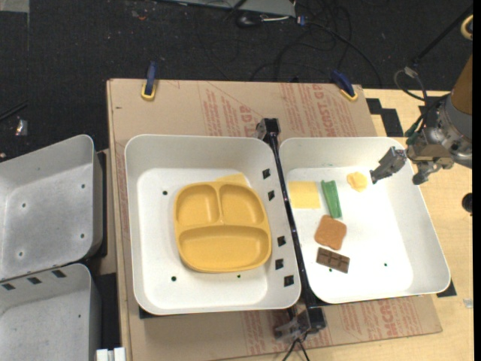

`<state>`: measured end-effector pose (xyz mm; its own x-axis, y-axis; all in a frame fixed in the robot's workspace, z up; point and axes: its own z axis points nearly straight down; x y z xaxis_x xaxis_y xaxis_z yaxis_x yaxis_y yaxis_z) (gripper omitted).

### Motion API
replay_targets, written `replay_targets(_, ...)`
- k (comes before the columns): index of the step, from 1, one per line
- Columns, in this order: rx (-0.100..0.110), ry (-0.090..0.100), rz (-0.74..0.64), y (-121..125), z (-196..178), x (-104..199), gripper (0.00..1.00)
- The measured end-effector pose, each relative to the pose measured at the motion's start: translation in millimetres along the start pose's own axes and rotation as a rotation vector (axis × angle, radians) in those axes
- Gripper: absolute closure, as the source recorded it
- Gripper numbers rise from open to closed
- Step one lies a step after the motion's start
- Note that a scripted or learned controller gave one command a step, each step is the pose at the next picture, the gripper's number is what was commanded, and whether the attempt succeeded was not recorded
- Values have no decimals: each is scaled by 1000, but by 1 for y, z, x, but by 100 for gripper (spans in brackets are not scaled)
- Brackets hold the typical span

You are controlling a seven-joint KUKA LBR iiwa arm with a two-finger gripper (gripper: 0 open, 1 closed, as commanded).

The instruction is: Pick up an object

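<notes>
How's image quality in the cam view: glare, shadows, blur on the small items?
Camera view: even overhead light, soft shadows; mild glare on the left bin wall. Yellow tray sharp. Small items in the right bin, green strip and brown bar, slightly soft but readable. Tool a bit blurred at the fingertips.

A brown cardboard sheet point(225, 104) covers the surface, held at its far edge by two clamps, one point(149, 89) near the left corner, one point(345, 86) toward the right. Cables point(331, 28) trail over the dark floor point(60, 51) beyond.
</notes>
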<state>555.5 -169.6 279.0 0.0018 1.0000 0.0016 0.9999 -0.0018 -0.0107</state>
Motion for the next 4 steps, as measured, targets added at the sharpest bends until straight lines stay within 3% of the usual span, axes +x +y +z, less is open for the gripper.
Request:
replay_targets(1,-10,-2,-3,2,-6,1,0)
replay_targets(4,-6,-1,0,14,167,-12,0)
